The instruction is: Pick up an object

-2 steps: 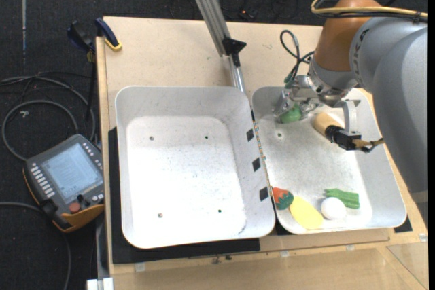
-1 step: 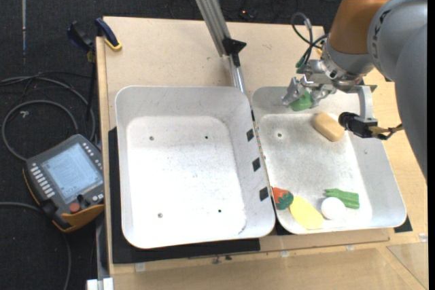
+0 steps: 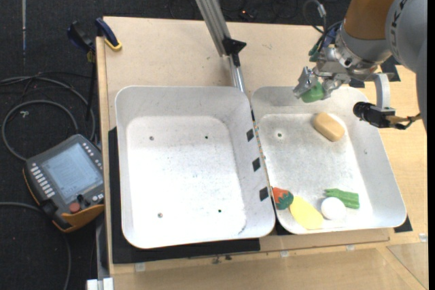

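Observation:
My gripper (image 3: 311, 89) hangs over the far edge of the right bin (image 3: 380, 166), with a small green object (image 3: 315, 94) between its fingers. Below it in the right bin lies a tan, bread-like lump (image 3: 329, 126). At that bin's near edge sit a yellow piece (image 3: 306, 214), a white ball (image 3: 333, 208), a green toy (image 3: 343, 197) and a red and green piece (image 3: 281, 199).
The left bin (image 3: 180, 163) lies beside the right one. A slanted metal pole (image 3: 211, 7) reaches down to the bins' shared far corner. A teach pendant (image 3: 64, 176) rests on the floor at left, and a clamp (image 3: 102, 34) sits at the bench's far left corner.

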Action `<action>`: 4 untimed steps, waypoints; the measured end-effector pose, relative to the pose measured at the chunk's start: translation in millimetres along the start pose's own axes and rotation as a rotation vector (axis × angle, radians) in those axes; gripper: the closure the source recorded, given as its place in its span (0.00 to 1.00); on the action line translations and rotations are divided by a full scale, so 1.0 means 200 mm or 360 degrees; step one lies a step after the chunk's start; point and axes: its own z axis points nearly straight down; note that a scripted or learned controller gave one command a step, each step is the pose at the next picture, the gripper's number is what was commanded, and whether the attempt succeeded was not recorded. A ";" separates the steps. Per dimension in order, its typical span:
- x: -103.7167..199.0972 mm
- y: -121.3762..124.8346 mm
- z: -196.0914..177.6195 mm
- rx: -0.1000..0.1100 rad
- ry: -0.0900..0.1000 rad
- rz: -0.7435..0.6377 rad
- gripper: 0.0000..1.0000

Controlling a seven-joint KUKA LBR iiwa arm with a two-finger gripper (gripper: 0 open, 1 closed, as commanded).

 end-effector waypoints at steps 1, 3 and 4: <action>0.00 0.01 -0.27 -0.0002 0.0000 -0.0006 1.00; 0.49 -0.14 -0.29 0.0013 0.0005 -0.0014 1.00; 0.75 -0.20 -0.28 0.0014 0.0005 -0.0015 1.00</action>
